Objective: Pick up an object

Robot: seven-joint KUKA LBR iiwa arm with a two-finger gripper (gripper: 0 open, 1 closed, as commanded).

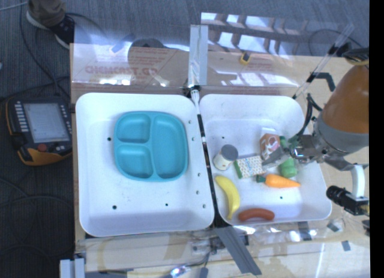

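end effector (287,155) reaching into right bin (252,105), over green item (288,167); spread: cannot tell | carrot (281,181) lying just below, long axis left-right, tip pointing right | banana (228,194), sausage (257,215) lying nearby

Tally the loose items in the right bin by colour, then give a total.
Yellow: 1, banana
Orange: 1, carrot
Red: 1, sausage
Green: 1, small green item
Grey and cream: 1, small cup
Printed packs: 2, snack box, patterned card
Total: 7
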